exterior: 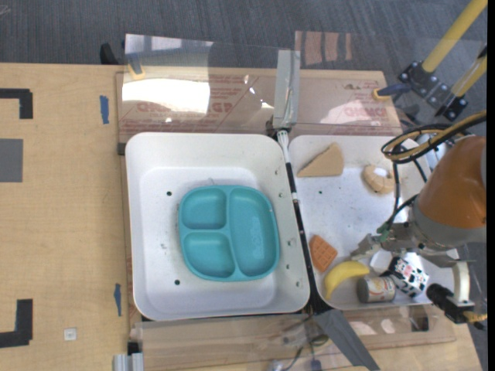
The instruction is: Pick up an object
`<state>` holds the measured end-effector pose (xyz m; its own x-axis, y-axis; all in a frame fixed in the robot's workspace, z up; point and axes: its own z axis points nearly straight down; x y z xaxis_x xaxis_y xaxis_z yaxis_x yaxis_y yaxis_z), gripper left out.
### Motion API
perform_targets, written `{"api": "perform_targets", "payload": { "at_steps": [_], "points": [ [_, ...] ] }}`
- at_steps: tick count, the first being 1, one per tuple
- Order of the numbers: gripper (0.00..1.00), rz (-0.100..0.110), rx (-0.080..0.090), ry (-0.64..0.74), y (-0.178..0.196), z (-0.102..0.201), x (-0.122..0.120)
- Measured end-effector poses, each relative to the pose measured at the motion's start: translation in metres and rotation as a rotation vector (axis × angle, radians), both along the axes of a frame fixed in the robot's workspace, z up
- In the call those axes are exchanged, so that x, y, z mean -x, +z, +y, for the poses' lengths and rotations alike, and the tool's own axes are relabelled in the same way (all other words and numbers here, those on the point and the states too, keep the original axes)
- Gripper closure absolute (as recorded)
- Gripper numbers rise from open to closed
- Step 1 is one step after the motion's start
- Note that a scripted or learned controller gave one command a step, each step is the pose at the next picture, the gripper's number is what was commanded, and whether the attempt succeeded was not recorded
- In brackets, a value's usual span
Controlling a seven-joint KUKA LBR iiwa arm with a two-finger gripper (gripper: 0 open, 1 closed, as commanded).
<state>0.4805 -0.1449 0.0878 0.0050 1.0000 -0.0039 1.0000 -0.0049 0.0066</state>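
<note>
I see the gripper (384, 242) low over the right bin (348, 199), just above the banana (344, 275) and can (377, 288); jaw state I cannot tell. Can's label is unreadable.

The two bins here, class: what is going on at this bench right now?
A grey-and-orange robot arm reaches into the right bin, low over a banana, a small can and a checkered object. Nothing is visibly lifted. The left bin holds a teal divided plate.
</note>
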Motion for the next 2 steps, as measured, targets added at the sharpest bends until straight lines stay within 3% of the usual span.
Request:
{"api": "perform_targets", "payload": {
  "at_steps": [1,2],
  "points": [
    [1.00,-0.007,0.001,0.001,0.011,0.001,-0.002],
    [1.00,-0.004,-0.002,0.007,0.001,0.051,-0.048]
  ]
}}
